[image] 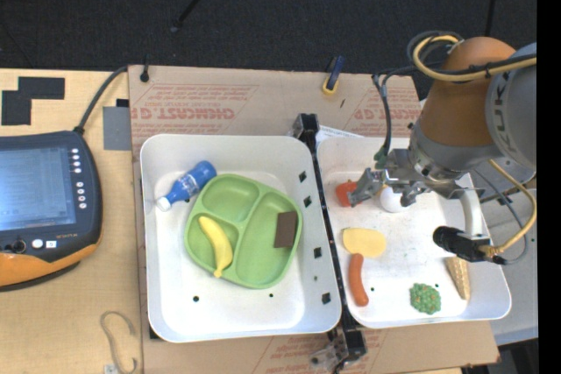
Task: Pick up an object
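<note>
My gripper [387, 191] is low in the right bin [491, 298], near its back left corner, and it is open. A small white object [392, 201] lies between the spread fingers, resting on the bin floor. A red object [345, 192] sits just left of the left finger [364, 187]. In front of the gripper lie a yellow slice [363, 241], an orange-red sausage [357, 278], a green broccoli piece [426, 299] and a tan cone [458, 277].
The left bin [166, 293] holds a green divided plate [230, 193] with a banana [216, 243] and a brown block [286, 229] on it. A blue bottle [188, 184] lies behind the plate. A tablet [39, 193] rests on the bench at far left.
</note>
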Motion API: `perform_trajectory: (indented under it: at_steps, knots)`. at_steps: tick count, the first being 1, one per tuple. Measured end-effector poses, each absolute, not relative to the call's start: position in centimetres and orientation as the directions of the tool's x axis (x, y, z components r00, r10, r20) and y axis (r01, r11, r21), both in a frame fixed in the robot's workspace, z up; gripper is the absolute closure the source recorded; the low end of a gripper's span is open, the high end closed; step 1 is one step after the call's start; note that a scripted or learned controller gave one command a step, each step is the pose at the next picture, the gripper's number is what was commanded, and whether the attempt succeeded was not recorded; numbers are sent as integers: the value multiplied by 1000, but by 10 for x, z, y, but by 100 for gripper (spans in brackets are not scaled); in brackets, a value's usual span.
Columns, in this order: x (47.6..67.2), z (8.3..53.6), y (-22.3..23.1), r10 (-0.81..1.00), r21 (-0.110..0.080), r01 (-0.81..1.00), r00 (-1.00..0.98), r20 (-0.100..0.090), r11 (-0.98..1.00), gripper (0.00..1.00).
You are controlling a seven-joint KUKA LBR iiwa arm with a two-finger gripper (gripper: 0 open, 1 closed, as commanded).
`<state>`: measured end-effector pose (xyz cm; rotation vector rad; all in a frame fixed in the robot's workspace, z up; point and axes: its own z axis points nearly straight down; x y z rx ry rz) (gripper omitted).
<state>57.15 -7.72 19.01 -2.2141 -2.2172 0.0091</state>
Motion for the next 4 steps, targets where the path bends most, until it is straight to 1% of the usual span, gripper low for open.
perform_trajectory:
  at_steps: [1,2,3,4]
  knots:
    - [572,128,-83,1000,-10,1000,0,1,0,0]
    - [571,85,-82,1000,-5,1000,0,0,0,0]
    - [571,97,-83,1000,-6,1000,7,1,-7,100]
    - [575,160,-83,1000,3,1000,-1,0,1,100]
